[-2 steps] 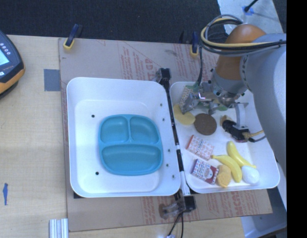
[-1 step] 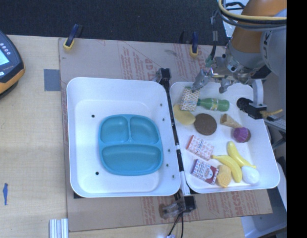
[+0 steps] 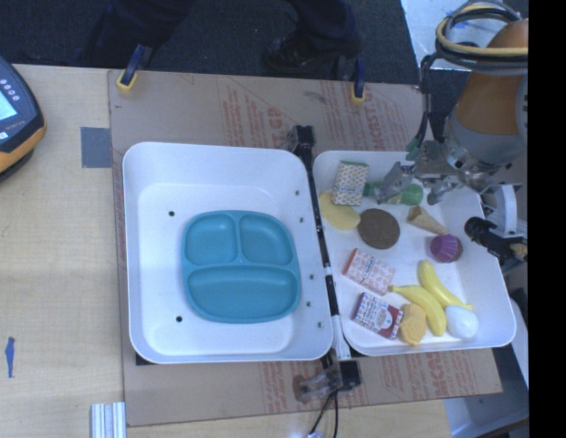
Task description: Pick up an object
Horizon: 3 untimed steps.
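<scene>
Gripper point(image 3: 403, 187) hangs low over the far end of the right bin point(image 3: 502, 331), just above a small green object point(image 3: 413, 192). Its grey parts overlap that object, and I cannot tell whether it is spread or closed, or whether it has hold of anything.

At the far left of the bench lies an orange and grey handheld unit point(image 3: 7, 108). The left bin point(image 3: 137, 245) holds a blue divided plate point(image 3: 240, 265), lying flat near its middle.

In the right bin, a green-and-white packet point(image 3: 350, 182) lies at the far left corner, with a pale yellow round piece point(image 3: 338, 213) just in front of it. A brown disc point(image 3: 379, 228) sits beside that. Two red-and-white packets point(image 3: 369, 270) point(image 3: 376, 313) lie nearer the front. A tan cone point(image 3: 426, 219) and a purple item point(image 3: 445, 247) lie right of the disc. Two yellow bananas point(image 3: 429, 295) lie together near the front, an orange piece point(image 3: 413, 325) touches their left end, and a white egg shape point(image 3: 462, 322) is at their right.
</scene>
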Each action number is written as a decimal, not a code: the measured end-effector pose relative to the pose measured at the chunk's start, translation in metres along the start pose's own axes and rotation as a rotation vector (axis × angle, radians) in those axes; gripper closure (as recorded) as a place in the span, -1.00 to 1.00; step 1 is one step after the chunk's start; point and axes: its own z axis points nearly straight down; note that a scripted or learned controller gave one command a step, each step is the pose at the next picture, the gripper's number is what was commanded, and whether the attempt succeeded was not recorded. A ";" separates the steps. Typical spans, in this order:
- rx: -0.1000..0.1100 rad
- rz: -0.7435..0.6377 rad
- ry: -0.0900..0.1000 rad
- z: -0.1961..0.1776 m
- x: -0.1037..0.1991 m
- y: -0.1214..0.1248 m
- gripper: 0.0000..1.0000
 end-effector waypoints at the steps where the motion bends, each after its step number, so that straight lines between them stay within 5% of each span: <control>1: 0.005 -0.004 0.002 0.102 -0.001 -0.025 -1.00; 2: 0.002 -0.005 0.002 0.101 -0.013 0.046 -1.00; 3: 0.005 -0.003 0.003 0.106 0.018 -0.048 -1.00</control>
